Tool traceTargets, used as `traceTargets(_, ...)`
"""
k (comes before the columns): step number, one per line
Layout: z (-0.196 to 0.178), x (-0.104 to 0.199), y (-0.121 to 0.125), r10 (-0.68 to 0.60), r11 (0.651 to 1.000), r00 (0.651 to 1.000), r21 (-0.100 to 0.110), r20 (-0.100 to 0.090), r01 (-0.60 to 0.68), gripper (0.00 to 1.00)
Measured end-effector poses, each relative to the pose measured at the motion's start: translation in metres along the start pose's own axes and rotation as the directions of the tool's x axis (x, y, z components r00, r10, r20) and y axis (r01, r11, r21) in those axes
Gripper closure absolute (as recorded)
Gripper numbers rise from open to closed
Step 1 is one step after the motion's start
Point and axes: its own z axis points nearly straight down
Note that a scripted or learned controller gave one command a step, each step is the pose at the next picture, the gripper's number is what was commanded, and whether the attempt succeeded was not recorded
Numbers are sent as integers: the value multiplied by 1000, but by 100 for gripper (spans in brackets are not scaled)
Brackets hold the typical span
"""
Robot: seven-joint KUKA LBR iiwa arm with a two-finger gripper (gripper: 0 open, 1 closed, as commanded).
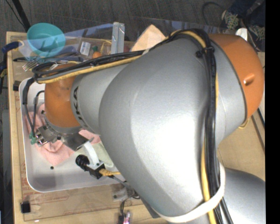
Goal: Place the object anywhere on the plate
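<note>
Arm low over the left bin on a wooden bench.

The wooden bench (pixel 60 202) stands on dark carpet (pixel 84 3), with a teal bowl (pixel 45 38) and a fork (pixel 30 65) at its far edge. The arm (pixel 168 120) covers most of the white bin (pixel 42 178). The gripper (pixel 42 134) sits over a pink cloth (pixel 56 153); its fingers are hidden, so I cannot tell their state. The cloth lies crumpled, with no clear long axis.

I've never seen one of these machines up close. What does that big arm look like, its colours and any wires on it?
The arm is a fat, rounded, glossy grey shell with orange bands, one near the wrist and one further back. Black and yellow cables run along its outside. Dark lettering marks the wrist band. Below sits dark metal hardware with a white fitting.
</note>
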Motion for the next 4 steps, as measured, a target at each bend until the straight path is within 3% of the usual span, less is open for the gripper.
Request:
traceTargets(1,-70,-22,7,-199,980,980,-3,1,199,100)
traceTargets(2,-90,-76,32,-363,932,932,-3,3,363,100)
traceTargets(3,11,-36,56,-574,819,819,-6,5,574,100)
traceTargets(4,13,-78,102,-588,809,809,-6,5,588,100)
